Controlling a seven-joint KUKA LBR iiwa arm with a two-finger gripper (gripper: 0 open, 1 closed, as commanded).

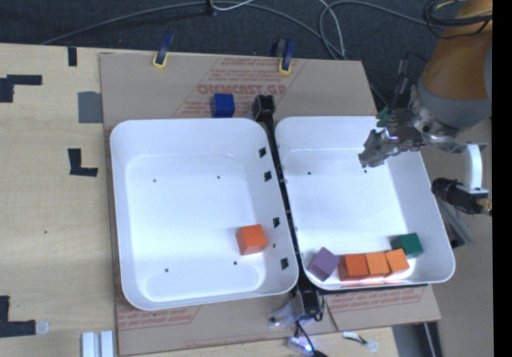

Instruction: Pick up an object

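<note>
In the left bin (144, 147), one orange block (251, 239) sits alone near 5 o'clock, with lots of room around it. In the right bin (320, 135), a purple block (322, 263), two orange blocks (366, 266) and a green block (409, 245) crowd the near wall at 6 o'clock. The claw (374, 154) hangs at 1 o'clock, holding nothing; I cannot tell if it is apart or together. I think the reach is just starting. Next it must go down over one block, away from the walls.
</note>
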